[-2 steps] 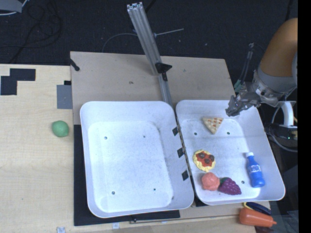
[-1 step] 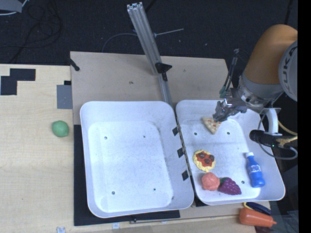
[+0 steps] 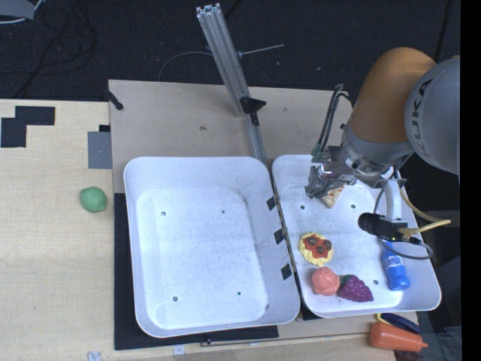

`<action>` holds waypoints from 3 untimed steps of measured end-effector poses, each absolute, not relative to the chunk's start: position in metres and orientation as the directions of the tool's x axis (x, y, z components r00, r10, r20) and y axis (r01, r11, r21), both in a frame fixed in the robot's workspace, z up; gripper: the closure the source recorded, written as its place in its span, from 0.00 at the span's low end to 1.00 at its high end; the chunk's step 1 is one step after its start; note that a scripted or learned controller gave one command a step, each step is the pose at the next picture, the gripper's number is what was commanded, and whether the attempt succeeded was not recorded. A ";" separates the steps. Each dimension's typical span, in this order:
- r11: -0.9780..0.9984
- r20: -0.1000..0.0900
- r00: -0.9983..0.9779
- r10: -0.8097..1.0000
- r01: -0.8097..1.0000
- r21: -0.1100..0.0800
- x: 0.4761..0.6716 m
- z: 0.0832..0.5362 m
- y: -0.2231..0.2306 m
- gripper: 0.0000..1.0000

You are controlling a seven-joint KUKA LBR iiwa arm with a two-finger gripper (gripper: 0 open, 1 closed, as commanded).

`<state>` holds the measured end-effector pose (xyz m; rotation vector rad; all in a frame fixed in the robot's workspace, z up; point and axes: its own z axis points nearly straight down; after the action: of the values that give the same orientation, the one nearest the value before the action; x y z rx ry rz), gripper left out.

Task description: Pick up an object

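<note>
Bench: pale wood under a dark floor, two white bins side by side.
Green ball: on the bench, far left of the claw.
Left bin: bare floor, wide room left of the claw.
Claw: low in the right bin, apparently pinching a small tan piece.
Progress: grasp seemingly made; lift remains.
Room: bin's far rim close behind; pizza toy, pink piece, grapes, blue bottle below the claw.

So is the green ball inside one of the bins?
No, the green ball lies on the bench, left of the left bin.
</note>
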<state>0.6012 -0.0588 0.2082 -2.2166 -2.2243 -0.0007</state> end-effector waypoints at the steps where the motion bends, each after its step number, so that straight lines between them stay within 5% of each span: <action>1: 0.003 0.001 -0.003 1.000 1.000 0.001 0.585 0.222 -0.010 1.00; 3: 0.004 0.001 -0.004 1.000 1.000 -0.001 0.534 0.225 0.079 1.00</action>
<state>0.5340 0.0792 0.2252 -2.2167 -2.2245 -0.0001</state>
